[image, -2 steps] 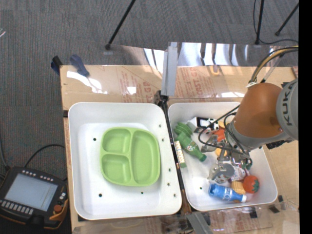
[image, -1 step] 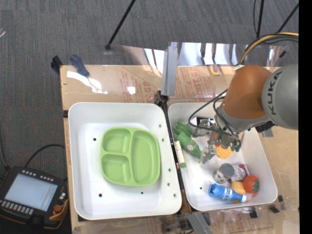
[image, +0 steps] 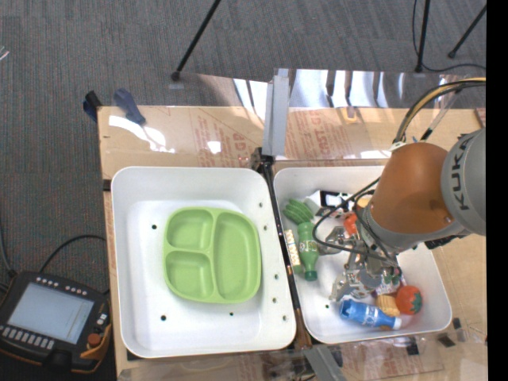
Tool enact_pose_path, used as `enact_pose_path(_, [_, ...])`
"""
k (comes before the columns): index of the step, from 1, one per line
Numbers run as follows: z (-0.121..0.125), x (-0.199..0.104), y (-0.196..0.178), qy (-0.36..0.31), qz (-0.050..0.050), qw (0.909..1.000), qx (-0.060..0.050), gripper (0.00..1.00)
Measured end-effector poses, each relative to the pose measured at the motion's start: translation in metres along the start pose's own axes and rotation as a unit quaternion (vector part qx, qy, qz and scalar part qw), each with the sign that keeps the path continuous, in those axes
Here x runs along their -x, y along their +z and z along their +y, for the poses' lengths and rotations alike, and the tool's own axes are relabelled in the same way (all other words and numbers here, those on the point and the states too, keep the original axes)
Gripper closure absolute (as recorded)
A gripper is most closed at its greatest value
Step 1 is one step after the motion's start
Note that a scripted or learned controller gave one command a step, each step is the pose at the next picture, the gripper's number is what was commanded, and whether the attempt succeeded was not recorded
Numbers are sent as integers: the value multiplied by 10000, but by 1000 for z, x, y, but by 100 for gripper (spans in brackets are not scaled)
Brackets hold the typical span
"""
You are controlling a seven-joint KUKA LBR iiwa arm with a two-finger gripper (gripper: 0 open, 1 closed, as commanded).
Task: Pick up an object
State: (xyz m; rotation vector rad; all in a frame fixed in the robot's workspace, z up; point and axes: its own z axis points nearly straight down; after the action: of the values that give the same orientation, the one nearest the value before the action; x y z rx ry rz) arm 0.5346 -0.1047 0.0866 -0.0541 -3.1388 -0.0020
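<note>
1. A brown worktop [image: 198,137] carries two shallow white bins side by side, the left bin [image: 135,324] and the right bin [image: 435,280] touching along their inner rims.
2. The grey arm [image: 480,181], its orange band [image: 413,189] above the wrist, reaches in from the right and hangs over the right bin.
3. A light green divided plate [image: 213,254], with three compartments, lies flat in the middle of the left bin.
4. The pincer [image: 361,280] points down into the right bin's clutter; whether its fingers are apart or together cannot be told.
5. A green bottle [image: 306,251] lies along the right bin's left side.
6. A blue bottle [image: 367,314] lies near the bin's front edge, just below the pincer.
7. A red-orange toy fruit [image: 408,298] sits beside the blue bottle.
</note>
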Motion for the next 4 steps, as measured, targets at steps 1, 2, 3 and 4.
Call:
enact_pose_path(1, [10, -53, 1, 859, 0, 9963, 2, 0])
enact_pose_path(2, [11, 47, -1, 1430, -23, 9897, 0, 0])
enact_pose_path(3, [21, 88, -1, 1551, -17, 9879, -5, 0])
enact_pose_path(4, [-49, 33, -1, 2377, -17, 9713, -2, 0])
